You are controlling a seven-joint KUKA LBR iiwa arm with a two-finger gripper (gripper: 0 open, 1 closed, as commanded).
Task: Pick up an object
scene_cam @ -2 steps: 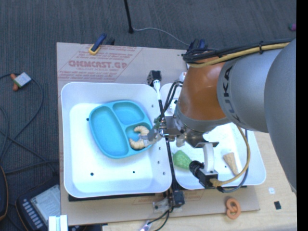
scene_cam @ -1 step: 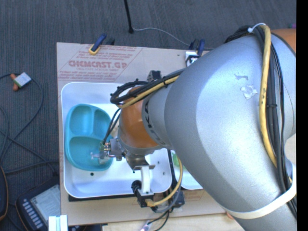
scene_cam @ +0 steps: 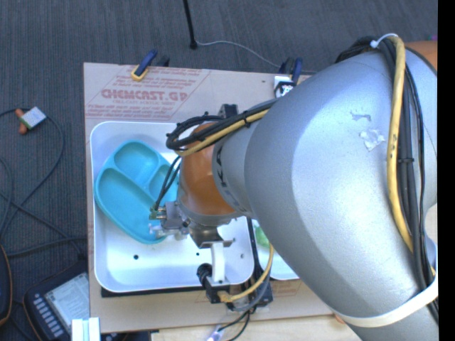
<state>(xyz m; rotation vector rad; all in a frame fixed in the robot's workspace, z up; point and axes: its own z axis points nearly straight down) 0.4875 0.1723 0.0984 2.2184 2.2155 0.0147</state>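
Note:
A turquoise divided dish (scene_cam: 131, 190) lies tilted in the left part of the left white bin (scene_cam: 128, 275). The gripper (scene_cam: 163, 222) hangs below the arm's orange band and sits at the dish's lower right rim, low in the bin. The wrist covers the spot where gripper and dish meet, so I cannot tell whether it touches or holds the dish. The arm hides the bin's right side.
The big grey arm covers most of the right bin (scene_cam: 284, 270); a small green thing (scene_cam: 261, 234) peeks out by the wall between the bins. A brown cardboard sheet (scene_cam: 142, 94) lies under the bins. Bare white floor shows along the left bin's front.

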